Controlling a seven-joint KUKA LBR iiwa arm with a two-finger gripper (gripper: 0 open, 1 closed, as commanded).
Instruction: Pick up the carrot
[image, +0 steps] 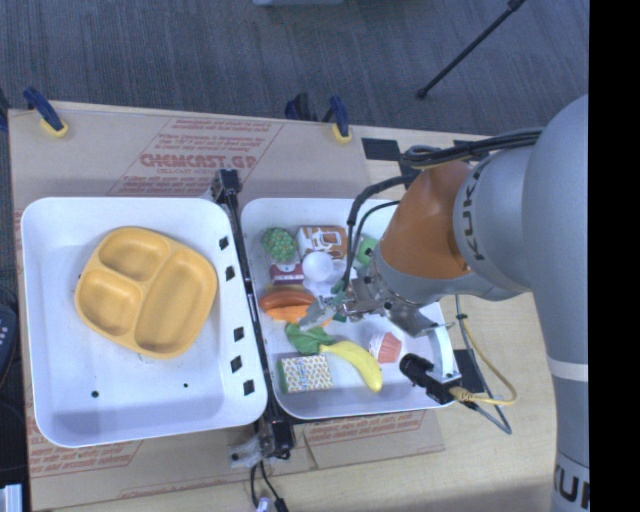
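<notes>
Two bins: shallow white plastic trays sit side by side on the cardboard-covered bench, the left bin and the right bin, joined by black clips along their shared edge.
Left bin: holds a yellow three-compartment plastic plate, lying toward the far left of the tray.
Carrot: the orange toy carrot lies in the left part of the right bin, near its middle, just left of the gripper.
Gripper: the two-finger gripper is low over the right bin's middle, next to the carrot's right end; whether its jaws are spread or closed, I cannot tell.
Arm: the grey arm with its orange band reaches in from the right, covering the bin's right side.
Other items in right bin: a green round toy vegetable at the far left, a white egg-like piece, a yellow toy banana, and a patterned flat box at the near edge.
</notes>
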